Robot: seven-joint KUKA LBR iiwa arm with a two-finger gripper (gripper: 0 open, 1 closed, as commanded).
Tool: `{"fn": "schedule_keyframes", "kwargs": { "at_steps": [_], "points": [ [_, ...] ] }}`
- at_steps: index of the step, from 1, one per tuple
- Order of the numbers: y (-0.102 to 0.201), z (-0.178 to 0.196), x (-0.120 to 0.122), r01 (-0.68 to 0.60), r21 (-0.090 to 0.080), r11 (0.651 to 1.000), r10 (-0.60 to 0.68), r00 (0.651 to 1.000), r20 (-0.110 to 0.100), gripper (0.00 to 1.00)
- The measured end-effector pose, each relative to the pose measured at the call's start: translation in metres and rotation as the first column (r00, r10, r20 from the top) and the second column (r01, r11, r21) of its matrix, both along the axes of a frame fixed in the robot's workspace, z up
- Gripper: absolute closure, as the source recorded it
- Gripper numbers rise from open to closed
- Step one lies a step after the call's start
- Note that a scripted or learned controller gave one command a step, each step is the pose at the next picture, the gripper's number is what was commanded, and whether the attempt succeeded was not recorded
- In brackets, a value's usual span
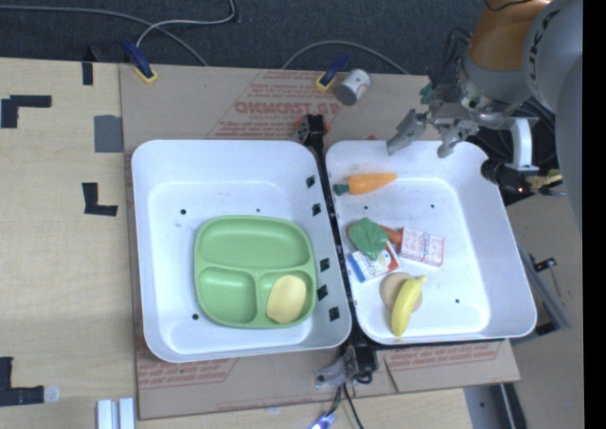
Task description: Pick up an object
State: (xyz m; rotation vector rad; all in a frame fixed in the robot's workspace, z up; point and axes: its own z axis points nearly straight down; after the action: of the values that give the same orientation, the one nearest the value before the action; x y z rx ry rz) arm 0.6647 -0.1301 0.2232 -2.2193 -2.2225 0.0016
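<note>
**End effector open and empty above the right bin's far edge**

The end effector (425, 138) hangs over the far rim of the right bin (492, 228), near that bin's far right corner. Its two fingers (403, 134) are spread well apart and nothing sits between them. The grey arm with its orange band (507, 29) comes in from the bench's right side.

Inside the right bin, a carrot (371, 183) lies on its side near the far left corner, just below the end effector and apart from it. Toward the middle of the bin sits a green leafy toy (368, 235), touching a small red-and-white packet (421, 246) on its right and a blue-edged item (359, 267) at its near side. Closer to the near edge, a banana (406, 305) lies across a tan rounded piece (391, 287).

The left bin (170, 181) holds a green divided plate (248, 257) near its centre. A yellow lemon-like object (287, 297) rests in the plate's near right compartment.

The two bins stand side by side on a cardboard sheet (275, 110) on the bench (57, 228). A small grey cylinder (352, 86) lies on the cardboard beyond the bins, near the far edge.
</note>
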Motion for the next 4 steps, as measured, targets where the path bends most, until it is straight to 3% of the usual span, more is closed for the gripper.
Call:
{"fn": "schedule_keyframes", "kwargs": {
  "at_steps": [1, 2, 3, 4],
  "points": [
    [-0.007, -0.131, -0.069, 0.001, 0.000, 1.000, -0.001, 1.000, -0.001, 0.00],
    [0.049, -0.039, -0.181, 0.000, 0.001, 1.000, 0.000, 1.000, 0.000, 0.00],
    [0.024, -0.136, -0.116, 0.001, -0.003, 1.000, -0.001, 1.000, 0.010, 0.00],
    [0.027, -0.136, -0.131, 0.000, -0.003, 1.000, 0.000, 1.000, 0.009, 0.00]
  ]
}}
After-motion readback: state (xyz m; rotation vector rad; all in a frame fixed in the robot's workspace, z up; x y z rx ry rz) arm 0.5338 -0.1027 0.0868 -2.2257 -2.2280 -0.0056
